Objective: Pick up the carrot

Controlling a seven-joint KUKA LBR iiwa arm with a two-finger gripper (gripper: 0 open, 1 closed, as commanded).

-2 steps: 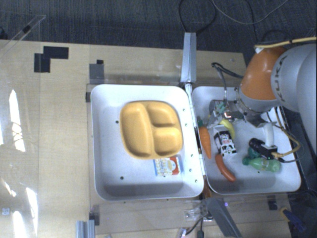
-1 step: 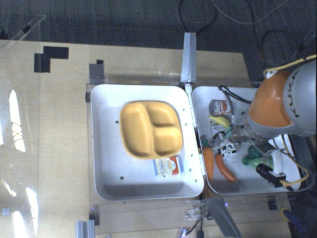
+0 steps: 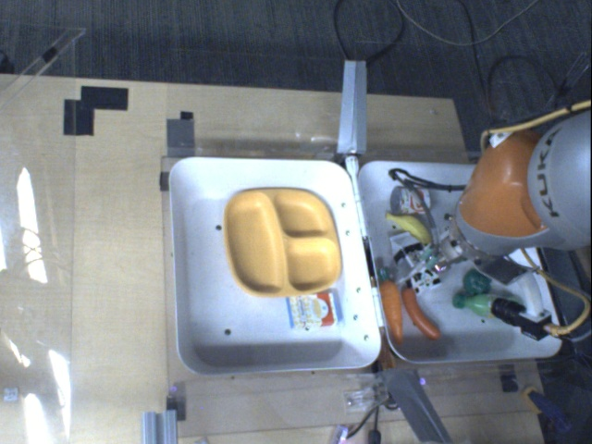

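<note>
The carrot (image 3: 392, 311) is orange with a small green top and lies lengthwise along the left wall of the right bin (image 3: 481, 348), near the front corner. A reddish sausage-shaped piece (image 3: 422, 319) lies at a slant right beside it. My gripper (image 3: 421, 271) hangs low over the middle of the right bin, just above and to the right of the carrot's green end, under the orange wrist band (image 3: 495, 197). I see nothing between its fingers.
A yellow banana (image 3: 408, 226) lies behind the gripper and a green toy (image 3: 474, 290) to its right. The left bin (image 3: 199, 331) holds a yellow divided plate (image 3: 282, 240) and a small printed packet (image 3: 310, 312).
</note>
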